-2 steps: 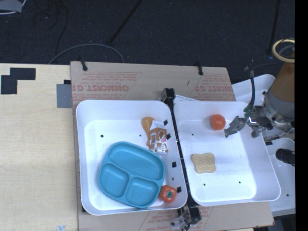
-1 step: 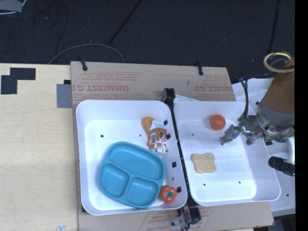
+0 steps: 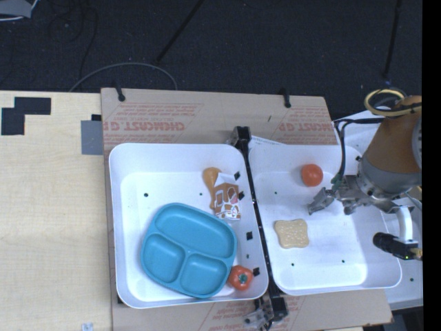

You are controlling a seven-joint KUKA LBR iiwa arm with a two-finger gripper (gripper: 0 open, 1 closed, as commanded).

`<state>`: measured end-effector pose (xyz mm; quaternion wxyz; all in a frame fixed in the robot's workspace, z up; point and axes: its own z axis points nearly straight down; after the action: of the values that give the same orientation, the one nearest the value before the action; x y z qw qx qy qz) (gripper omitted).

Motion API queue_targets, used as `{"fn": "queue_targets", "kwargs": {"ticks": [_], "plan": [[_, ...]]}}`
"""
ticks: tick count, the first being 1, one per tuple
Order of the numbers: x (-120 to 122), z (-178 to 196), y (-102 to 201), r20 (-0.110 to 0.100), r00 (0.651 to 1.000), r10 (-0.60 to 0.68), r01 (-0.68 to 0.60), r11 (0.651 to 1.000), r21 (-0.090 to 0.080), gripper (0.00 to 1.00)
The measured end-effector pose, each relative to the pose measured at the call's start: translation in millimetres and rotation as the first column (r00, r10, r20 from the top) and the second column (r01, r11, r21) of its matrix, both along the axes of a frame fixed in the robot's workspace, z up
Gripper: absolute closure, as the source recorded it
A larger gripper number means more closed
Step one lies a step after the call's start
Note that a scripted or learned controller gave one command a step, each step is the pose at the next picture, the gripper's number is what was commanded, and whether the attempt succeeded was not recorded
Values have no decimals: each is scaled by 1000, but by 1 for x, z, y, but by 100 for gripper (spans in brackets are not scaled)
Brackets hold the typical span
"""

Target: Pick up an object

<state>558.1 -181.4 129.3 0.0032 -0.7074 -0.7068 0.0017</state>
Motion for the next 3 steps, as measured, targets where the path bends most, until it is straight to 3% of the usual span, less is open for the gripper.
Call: {"fn": "queue_targets", "kwargs": {"ticks": [1, 2, 3], "plan": [[0, -44, 1, 3, 1000, 0, 0, 1000, -1, 0], [0, -32, 0, 4, 1000, -2, 2, 1000, -1, 100], [10, 19, -3, 8, 1000, 2, -2, 1000, -3, 100]]}}
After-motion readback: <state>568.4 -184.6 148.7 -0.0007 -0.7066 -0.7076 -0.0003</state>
